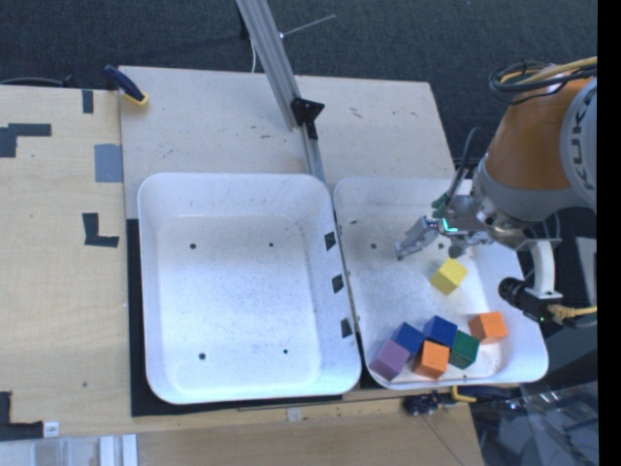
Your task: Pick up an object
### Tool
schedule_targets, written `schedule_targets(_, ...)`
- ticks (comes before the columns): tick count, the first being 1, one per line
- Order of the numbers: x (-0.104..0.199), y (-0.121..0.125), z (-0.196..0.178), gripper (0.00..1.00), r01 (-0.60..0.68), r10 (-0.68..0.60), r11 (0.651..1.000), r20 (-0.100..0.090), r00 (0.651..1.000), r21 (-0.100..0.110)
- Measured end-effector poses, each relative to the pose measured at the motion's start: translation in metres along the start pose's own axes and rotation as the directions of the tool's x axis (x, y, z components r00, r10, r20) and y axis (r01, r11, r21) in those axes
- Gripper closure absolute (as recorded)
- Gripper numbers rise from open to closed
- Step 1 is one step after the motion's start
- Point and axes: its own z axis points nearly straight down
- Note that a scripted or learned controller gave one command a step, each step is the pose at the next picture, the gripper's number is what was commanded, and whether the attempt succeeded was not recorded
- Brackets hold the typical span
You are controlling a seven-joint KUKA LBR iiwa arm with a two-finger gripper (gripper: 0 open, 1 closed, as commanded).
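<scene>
My gripper (432, 245) hangs over the middle of the right bin (386, 289), on the grey arm with its orange band (534, 153) coming in from the right. It is open, one finger (409, 243) splayed to the left, and nothing sits between them. A yellow cube (448, 277) lies on the bin floor just below and right of the fingertips, apart from them. Near the bin's front edge are a purple cube (391, 358), two blue cubes (408, 337) (441, 330), two orange cubes (433, 358) (491, 326) and a green cube (464, 349).
The left bin (147, 207) stands beside the right one, their rims meeting at a ridge with black clips (337, 282). A slanted metal rail (275, 56) runs from the top down to the bins' back edge. A blue-and-yellow tool (126, 83) lies at the bench's back left.
</scene>
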Motion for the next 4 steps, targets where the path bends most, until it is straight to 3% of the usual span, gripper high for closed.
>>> schedule_targets(1,0.0,0.001,-0.002,0.0,0.0,0.0,1.0,0.001,1.0,-0.004)
schedule_targets(3,0.008,0.01,0.114,0.0,0.0,0.0,1.0,0.001,1.0,0.002)
schedule_targets(4,0.008,0.009,0.126,0.0,0.0,0.0,1.0,0.002,1.0,-0.001)
